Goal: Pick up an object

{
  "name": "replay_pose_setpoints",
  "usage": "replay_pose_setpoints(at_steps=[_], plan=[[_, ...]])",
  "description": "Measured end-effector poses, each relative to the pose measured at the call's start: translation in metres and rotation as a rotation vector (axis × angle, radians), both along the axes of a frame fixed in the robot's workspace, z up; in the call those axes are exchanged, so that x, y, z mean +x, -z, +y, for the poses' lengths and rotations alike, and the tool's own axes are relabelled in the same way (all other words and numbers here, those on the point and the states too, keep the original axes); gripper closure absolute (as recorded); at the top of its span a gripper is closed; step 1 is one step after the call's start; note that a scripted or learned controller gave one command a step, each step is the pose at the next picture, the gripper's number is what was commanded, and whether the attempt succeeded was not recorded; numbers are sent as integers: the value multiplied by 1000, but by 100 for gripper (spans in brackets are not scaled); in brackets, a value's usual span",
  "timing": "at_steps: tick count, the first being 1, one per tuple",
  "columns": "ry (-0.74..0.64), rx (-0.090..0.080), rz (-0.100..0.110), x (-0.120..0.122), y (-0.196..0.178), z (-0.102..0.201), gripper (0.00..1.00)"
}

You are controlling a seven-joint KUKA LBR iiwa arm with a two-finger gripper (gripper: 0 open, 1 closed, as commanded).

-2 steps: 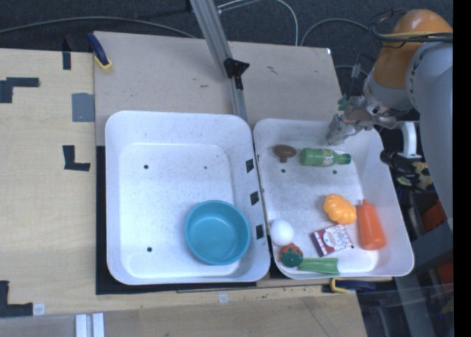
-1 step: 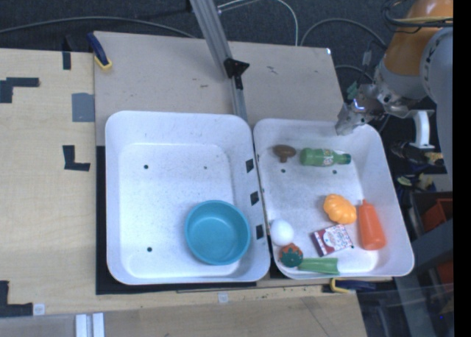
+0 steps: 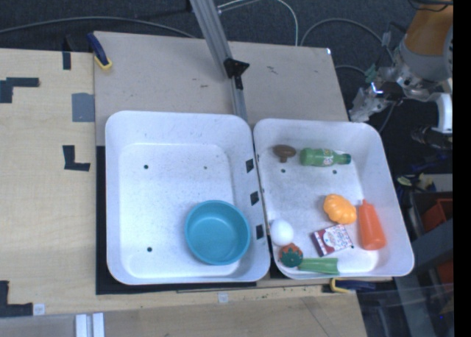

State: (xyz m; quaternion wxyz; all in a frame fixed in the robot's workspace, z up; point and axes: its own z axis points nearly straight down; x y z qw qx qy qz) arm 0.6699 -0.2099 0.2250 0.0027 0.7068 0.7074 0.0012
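Note:
The right bin (image 3: pixel 383 153) holds several small items. A brown mushroom-like piece (image 3: pixel 284 152) and a green bottle (image 3: pixel 322 157) lie near its far wall. A yellow-orange fruit (image 3: pixel 339 209), an orange bottle (image 3: pixel 370 226) and a red-and-white packet (image 3: pixel 333 240) lie toward the near right. A white egg (image 3: pixel 282 231), a small red-and-green piece (image 3: pixel 291 255) and a long green vegetable (image 3: pixel 318 265) sit at the near left corner. My gripper (image 3: pixel 363 104) hangs outside the bin, just beyond its far right corner, with nothing seen in it.
The left bin (image 3: pixel 125 137) holds a blue bowl (image 3: pixel 217 232) at its near right. A grey metal pole (image 3: pixel 213 30) slants down to the seam between the bins. Cables (image 3: pixel 294 19) trail over the dark floor behind the bench.

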Motion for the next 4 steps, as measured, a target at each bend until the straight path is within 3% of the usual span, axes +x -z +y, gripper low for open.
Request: replay_pose_setpoints(at_steps=[1, 4], plan=[[-1, 1, 2, 1, -40, 0, 100], [-5, 3, 8, -34, -27, 144, 100]])
